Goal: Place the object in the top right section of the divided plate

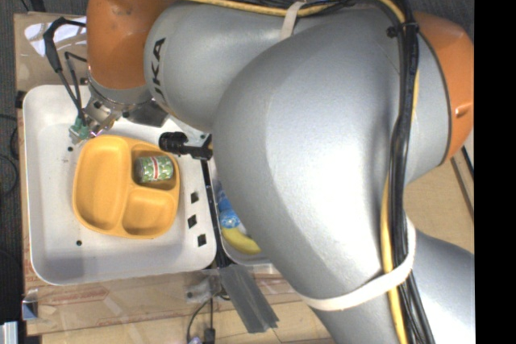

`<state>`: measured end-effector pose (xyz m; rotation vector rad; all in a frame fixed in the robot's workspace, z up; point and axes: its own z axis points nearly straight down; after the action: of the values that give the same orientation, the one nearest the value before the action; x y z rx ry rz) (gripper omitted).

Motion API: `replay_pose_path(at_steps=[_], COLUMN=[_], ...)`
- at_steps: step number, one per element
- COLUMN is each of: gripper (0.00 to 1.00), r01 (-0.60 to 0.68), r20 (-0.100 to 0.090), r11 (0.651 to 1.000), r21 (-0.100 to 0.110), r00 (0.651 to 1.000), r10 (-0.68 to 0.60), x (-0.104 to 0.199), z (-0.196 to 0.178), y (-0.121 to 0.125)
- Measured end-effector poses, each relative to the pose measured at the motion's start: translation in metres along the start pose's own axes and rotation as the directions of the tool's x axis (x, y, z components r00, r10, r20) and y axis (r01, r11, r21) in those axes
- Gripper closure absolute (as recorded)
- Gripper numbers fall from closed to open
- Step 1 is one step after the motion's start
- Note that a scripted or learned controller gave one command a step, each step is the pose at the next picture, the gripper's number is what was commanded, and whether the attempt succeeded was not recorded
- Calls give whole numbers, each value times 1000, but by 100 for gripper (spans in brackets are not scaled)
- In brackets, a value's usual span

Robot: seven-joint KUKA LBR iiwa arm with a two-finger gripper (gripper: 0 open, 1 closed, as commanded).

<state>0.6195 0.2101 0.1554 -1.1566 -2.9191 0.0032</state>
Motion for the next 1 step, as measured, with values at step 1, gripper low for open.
replay_pose_path(at_steps=[1], gripper=[0], r01=[0], r20=[0], r11=[1000], r21=[0], r00=[1000], r10=[0], x=[0], z=[0], y=[0])
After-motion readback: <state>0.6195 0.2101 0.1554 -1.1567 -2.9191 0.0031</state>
